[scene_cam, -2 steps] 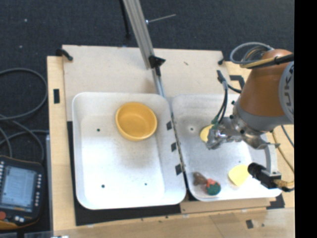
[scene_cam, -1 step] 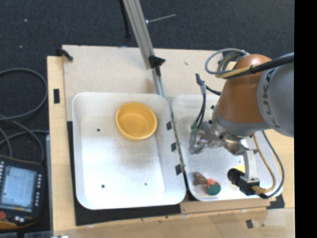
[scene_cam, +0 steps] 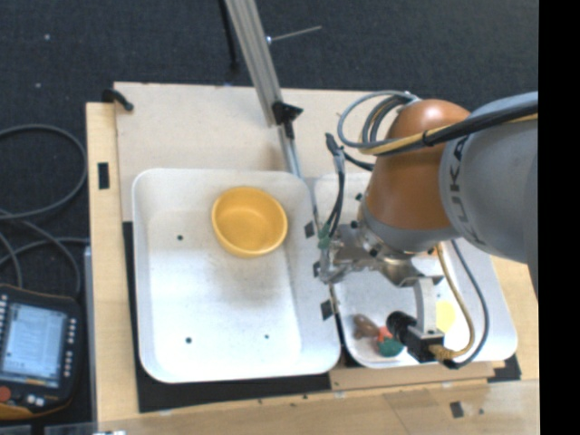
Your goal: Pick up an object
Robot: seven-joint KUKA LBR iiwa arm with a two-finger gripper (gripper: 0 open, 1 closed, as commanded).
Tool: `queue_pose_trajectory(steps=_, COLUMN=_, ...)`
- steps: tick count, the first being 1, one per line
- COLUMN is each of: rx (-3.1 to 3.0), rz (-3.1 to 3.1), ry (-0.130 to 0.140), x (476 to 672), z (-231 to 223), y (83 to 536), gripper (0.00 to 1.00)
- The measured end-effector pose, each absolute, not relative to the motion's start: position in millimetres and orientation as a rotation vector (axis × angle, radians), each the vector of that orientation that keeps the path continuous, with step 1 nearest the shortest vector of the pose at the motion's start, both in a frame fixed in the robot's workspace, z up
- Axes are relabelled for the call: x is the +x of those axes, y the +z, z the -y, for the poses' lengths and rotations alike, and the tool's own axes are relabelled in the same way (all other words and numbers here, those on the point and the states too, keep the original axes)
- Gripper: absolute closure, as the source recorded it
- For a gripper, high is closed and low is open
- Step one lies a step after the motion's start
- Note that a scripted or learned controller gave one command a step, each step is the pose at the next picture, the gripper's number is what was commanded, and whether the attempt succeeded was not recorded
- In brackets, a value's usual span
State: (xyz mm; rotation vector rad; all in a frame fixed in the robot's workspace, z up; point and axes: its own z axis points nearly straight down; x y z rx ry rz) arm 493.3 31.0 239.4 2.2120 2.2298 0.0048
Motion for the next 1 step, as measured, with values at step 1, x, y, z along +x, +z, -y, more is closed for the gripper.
queue_pose_trajectory(steps=1, rx=2.212, rz=-2.232, ry=0.004, x=491.6, z=-85.8, y=249.6, gripper=1.00)
